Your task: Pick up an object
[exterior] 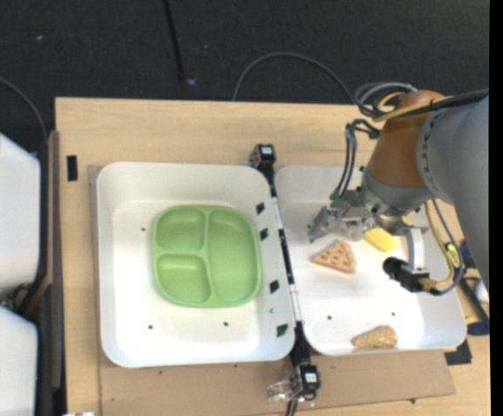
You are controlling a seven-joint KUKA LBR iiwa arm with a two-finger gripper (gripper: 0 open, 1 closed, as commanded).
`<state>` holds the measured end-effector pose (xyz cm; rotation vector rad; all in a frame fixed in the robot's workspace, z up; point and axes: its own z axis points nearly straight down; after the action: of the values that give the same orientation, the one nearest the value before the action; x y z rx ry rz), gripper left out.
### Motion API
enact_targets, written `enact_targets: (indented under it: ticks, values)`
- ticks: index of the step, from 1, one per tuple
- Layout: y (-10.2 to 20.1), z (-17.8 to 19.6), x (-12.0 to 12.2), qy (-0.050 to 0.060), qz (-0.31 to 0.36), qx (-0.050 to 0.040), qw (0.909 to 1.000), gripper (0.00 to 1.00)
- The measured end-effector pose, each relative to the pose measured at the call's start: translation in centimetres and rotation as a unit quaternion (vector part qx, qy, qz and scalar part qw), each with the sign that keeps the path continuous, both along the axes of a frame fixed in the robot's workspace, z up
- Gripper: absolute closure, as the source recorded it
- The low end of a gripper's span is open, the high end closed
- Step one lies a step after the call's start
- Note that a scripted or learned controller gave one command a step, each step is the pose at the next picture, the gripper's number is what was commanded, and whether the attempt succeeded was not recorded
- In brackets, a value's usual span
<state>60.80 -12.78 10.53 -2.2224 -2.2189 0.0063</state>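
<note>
Nearest you, the bread piece (375, 338) sits apart; note the pizza slice (336, 257) just below the gripper (342, 222), whose jaws' state you cannot tell.

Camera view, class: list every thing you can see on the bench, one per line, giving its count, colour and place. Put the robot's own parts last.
Bench: one, light wood, under both bins.
Left bin: one, white, left half of the bench.
Right bin: one, white, right half of the bench.
Divided plate: one, green, three compartments, middle of the left bin.
Pizza slice: one, orange-tan, middle of the right bin.
Yellow piece: one, yellow, right of the pizza slice.
Tan piece: one, tan, near edge of the right bin.
Arm: one, grey with orange band, over the right bin.
Gripper: one, grey, just above the pizza slice.
</note>
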Motion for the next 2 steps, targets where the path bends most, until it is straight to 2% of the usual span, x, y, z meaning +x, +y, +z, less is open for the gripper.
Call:
enact_targets:
  ticks: [1, 2]
  values:
    - [0.0, 1.5, 0.2, -0.005, -0.001, 0.0000, 1.0000, 1.00]
    - [0.0, 7.2, -0.6, -0.005, -0.002, 0.0004, 1.0000, 1.00]
